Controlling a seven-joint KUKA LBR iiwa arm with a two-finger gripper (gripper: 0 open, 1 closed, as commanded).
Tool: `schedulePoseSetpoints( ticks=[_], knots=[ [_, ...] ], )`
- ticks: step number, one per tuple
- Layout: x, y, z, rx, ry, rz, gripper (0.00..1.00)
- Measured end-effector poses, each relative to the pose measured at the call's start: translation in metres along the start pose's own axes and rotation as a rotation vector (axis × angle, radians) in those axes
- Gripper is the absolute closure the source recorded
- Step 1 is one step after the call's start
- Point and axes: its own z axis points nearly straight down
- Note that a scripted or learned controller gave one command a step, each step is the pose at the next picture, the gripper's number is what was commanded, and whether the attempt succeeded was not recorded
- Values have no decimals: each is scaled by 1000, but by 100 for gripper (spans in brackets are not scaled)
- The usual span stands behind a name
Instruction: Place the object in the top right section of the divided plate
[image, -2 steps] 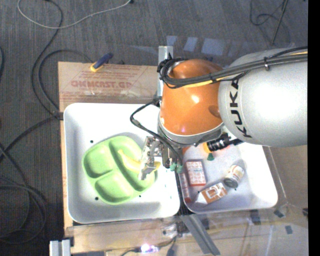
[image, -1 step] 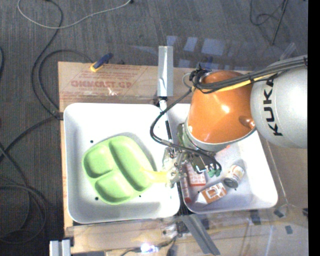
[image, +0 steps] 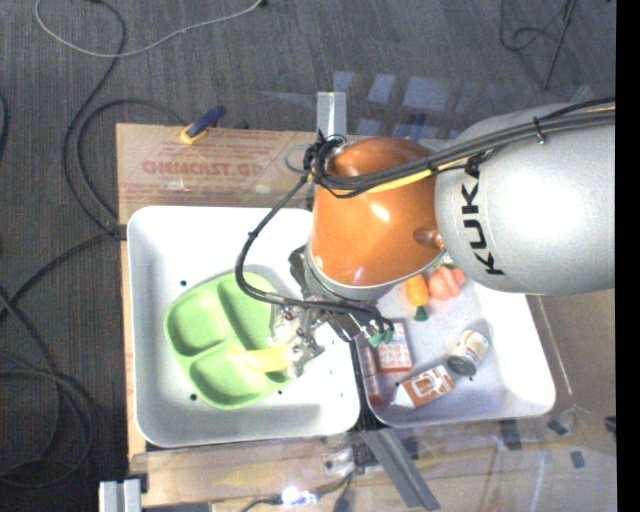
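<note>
A light green divided plate (image: 205, 325) lies in the left white bin (image: 150, 300). A yellow object (image: 260, 358) rests at the plate's lower right part, across the rim of the near section. My gripper (image: 295, 345) hangs under the orange wrist band (image: 370, 225), directly at the yellow object's right end and touching or nearly touching it. The wrist and cables cover much of the plate's upper right section.
The right bin (image: 520, 390) holds an orange and red toy (image: 432, 287), a small jar (image: 468, 350), a red and white box (image: 396, 350), a brown packet (image: 428, 386) and a dark bottle (image: 368, 378). A cardboard sheet (image: 200, 170) lies behind the left bin.
</note>
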Motion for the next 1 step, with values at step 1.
schedulePoseSetpoints(
  ticks=[1],
  knots=[
    [32,-86,-160,3,-5,66,100]
  ],
)
